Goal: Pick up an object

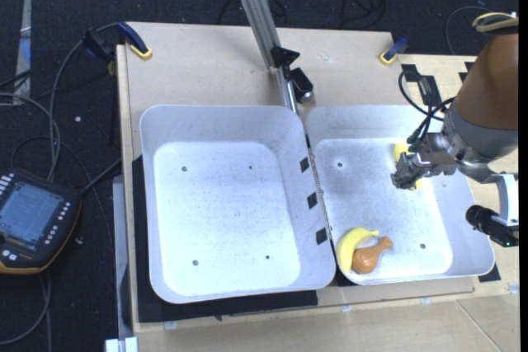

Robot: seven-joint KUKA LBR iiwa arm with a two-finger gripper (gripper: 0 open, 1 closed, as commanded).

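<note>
arm: reached in from the right, wrist angled down | gripper (406, 176): hung low over the right bin (330, 202), near its upper right part

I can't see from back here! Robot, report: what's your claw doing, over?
Gripper low in the right bin, over a small yellow thing; grasp unclear. Banana and drumstick toy touching at the bin's near edge. Nothing in between.

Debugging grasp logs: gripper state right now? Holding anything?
Gripper: low over the right bin, by a small yellow object; open or shut cannot be told. Banana and drumstick lie untouched.
</note>
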